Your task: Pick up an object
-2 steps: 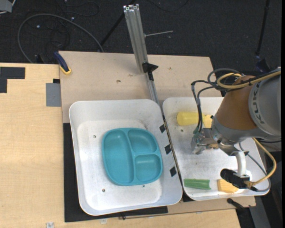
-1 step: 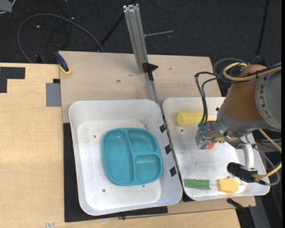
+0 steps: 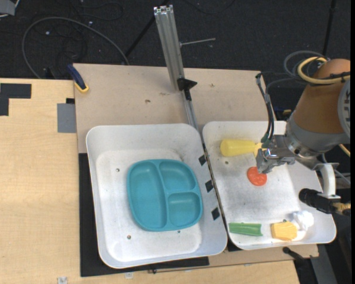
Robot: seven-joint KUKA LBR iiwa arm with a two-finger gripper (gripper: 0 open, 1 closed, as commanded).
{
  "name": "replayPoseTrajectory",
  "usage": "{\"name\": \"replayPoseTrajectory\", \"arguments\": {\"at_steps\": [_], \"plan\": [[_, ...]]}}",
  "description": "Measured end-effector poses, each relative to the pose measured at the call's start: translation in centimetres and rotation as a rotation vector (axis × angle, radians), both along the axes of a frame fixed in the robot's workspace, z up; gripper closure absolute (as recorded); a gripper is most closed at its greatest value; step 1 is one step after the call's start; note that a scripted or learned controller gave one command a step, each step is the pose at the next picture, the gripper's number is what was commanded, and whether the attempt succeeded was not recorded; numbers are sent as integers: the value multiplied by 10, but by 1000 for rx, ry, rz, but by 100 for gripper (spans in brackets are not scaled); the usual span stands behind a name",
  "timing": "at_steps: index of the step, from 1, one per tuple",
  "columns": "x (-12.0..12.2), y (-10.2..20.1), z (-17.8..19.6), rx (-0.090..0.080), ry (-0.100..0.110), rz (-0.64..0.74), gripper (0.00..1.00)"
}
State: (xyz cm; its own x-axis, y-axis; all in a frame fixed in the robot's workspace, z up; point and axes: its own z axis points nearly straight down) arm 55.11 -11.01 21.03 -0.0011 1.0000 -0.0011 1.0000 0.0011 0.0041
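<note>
In the right bin [image 3: 242,218] lie a yellow oblong object [image 3: 239,147], a small red round object [image 3: 257,177], a green bar [image 3: 245,229] and a yellow-and-white piece [image 3: 287,230]. My gripper [image 3: 264,161] hangs low over this bin, just above the red object and right of the yellow oblong's end. Its tips sit close to both things. I see nothing clearly held between them.
The left bin [image 3: 106,152] holds a teal divided plate [image 3: 164,194]. A metal post [image 3: 170,46] rises behind the bins. Black clips [image 3: 208,185] line the seam between the bins. The arm's grey and orange body [image 3: 319,111] covers the right bin's far right side.
</note>
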Motion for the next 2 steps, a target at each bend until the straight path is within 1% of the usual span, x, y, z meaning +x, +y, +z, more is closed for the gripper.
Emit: {"name": "replayPoseTrajectory", "arguments": {"at_steps": [1, 2], "plan": [[-1, -6, 44, 0, 2, 0, 100], [16, 44, 46, 2, 5, 3, 100]]}}
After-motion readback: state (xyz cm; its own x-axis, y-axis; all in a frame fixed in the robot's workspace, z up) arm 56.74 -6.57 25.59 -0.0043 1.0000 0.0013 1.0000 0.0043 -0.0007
